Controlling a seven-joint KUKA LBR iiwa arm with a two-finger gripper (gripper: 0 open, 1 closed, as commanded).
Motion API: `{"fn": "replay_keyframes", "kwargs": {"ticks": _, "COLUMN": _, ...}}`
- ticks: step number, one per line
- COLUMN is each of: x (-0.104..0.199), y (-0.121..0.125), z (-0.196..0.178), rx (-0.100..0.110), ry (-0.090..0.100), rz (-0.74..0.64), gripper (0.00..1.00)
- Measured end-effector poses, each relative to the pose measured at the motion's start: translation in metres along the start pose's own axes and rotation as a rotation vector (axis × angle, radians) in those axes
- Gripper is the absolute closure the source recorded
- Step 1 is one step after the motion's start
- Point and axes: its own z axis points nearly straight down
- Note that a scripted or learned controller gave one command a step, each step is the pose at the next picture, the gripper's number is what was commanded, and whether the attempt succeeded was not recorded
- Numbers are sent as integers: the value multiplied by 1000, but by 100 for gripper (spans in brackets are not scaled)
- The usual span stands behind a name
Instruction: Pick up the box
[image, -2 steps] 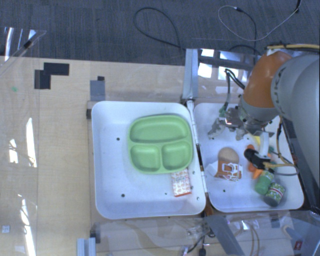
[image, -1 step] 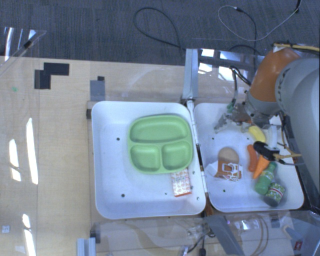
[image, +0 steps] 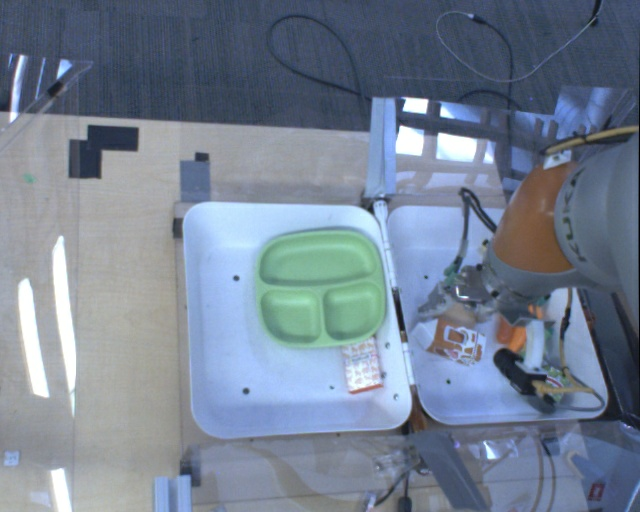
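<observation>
The box (image: 362, 367) lies flat in the left bin (image: 215, 330), just below the green divided tray (image: 322, 286). The gripper (image: 447, 300) hangs over the right bin (image: 430, 240), well apart from it, above a brown packet (image: 457, 343). I cannot tell its state.

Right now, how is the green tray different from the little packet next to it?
The green tray is big, plain green, with three compartments; the little packet is small, flat, white with red print. The tray sits mid-bin; the packet lies just below it, near the bin's front edge. Both rest in the left white bin.
</observation>
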Motion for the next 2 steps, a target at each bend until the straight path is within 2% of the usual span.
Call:
{"fn": "replay_keyframes", "kwargs": {"ticks": 1, "x": 15, "y": 92, "z": 2, "rx": -2, "ry": -1, "rz": -72, "gripper": 0}}
{"fn": "replay_keyframes", "kwargs": {"ticks": 2, "x": 76, "y": 27, "z": -95, "rx": 6, "ry": -1, "rz": -16, "gripper": 0}}
